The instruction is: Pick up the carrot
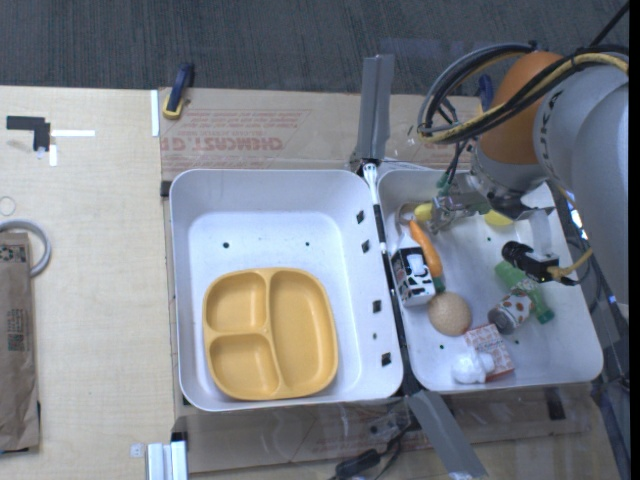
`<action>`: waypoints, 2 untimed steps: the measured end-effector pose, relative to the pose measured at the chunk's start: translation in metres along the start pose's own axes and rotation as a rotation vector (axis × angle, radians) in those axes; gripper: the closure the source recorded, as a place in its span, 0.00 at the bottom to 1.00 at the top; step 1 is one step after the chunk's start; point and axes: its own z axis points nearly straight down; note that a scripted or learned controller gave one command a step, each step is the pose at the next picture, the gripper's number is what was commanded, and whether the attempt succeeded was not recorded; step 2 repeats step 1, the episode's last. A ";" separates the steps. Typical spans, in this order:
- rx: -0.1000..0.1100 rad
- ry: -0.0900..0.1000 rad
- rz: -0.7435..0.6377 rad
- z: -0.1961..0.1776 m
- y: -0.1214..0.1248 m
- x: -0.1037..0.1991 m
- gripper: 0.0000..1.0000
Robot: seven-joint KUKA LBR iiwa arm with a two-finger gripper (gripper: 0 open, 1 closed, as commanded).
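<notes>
On the far left of the worktop lies a brown paper bag, well apart from everything that matters here. Next comes the left bin, which holds a yellow divided plate with three compartments and nothing in them.

The right bin is the crowded one. The carrot lies near its upper left corner, slanting down toward a small black-and-white carton that it touches or nearly touches at its lower end. Below that sits a round tan ball, and further right a red-and-white packet, a small tin and something green beside it.

The jaws hang just up and right of the carrot's upper end, close to a small yellow object; whether they are wide or narrow I cannot tell, and nothing is visibly held between them.

The risks, as I judge them: the carrot lies close to the bin's left wall, so a descent aimed at its top end could clip the wall or catch the yellow object instead. A grip taken lower down may snag the carton. Since the carrot is narrow and tapered, an off-centre or cross-angled close could simply squeeze it out sideways.
</notes>
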 end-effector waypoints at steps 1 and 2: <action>-0.002 0.000 0.363 -0.043 -0.001 -0.008 0.00; -0.002 0.000 0.363 -0.043 -0.001 -0.008 0.00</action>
